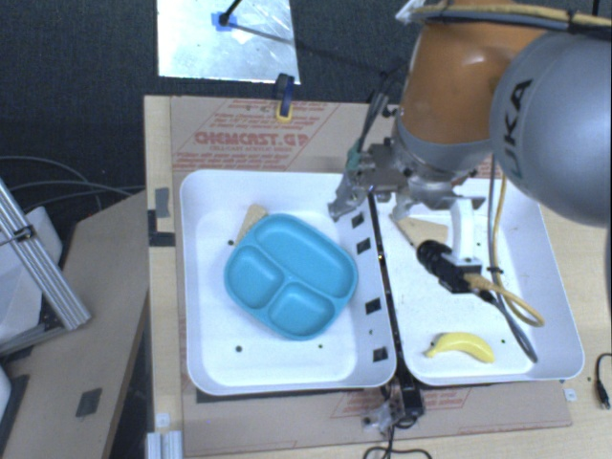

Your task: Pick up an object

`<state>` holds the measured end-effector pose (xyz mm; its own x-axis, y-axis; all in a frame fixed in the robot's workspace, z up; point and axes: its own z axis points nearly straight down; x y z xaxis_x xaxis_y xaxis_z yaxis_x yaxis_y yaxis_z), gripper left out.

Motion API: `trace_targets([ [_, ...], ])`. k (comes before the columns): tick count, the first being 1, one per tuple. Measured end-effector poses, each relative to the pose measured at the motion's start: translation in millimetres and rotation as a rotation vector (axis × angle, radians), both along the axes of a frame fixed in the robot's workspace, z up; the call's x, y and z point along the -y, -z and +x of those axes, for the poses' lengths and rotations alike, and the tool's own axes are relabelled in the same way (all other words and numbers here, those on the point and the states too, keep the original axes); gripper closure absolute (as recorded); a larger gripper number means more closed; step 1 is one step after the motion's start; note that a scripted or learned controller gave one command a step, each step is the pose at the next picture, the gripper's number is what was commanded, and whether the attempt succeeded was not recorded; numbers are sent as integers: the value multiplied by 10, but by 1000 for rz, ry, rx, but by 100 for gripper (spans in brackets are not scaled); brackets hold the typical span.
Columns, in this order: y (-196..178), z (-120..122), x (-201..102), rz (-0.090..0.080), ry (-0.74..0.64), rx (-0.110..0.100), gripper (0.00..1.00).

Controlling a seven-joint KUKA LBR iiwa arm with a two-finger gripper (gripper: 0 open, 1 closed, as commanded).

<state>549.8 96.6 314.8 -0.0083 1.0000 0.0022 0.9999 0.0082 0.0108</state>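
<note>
Camera view: I observe the two-finger gripper [378,197] over the far end of the central divider [384,299]; I cannot tell whether it is released or clenched. A blue three-compartment plastic plate [290,273] lies in the left white bin [206,352], covering part of a tan wedge [251,220]. A yellow banana [461,348] lies in the right white bin [553,290], near its front edge.

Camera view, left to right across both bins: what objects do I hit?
Blue divided plate in the left bin → banana in the right bin.
</note>
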Motion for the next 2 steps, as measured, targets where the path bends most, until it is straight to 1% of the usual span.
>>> trace_targets([
  [1, -124, -591, 203, -1, 9, -10, 0],
  [2, 429, -200, -657, 0, -3, -11, 0],
])
